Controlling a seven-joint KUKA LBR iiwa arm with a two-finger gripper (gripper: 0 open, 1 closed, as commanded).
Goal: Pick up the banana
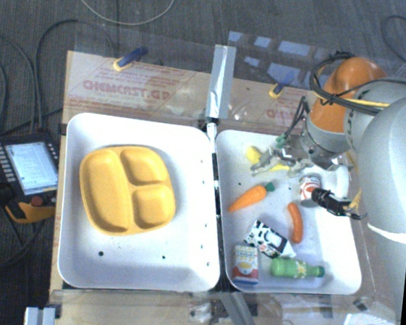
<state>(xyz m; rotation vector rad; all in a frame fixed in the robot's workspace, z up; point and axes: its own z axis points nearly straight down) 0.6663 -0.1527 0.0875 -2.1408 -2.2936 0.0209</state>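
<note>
On the table, the left bin (69, 252) holds a divided tray (127, 188). In the right bin (354, 274), the banana (256, 155) lies near the far edge under the claw (275, 157), the carrot (248, 197) nearer, the bottle (296, 268) by the near edge.

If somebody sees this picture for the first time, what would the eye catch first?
Probably the big yellow divided tray, which lies alone in the left bin. Next comes the grey arm with its orange band, reaching into the right bin with its gripper down at the banana in the far corner. Nearer lie a carrot, a sausage and a green bottle.
</note>
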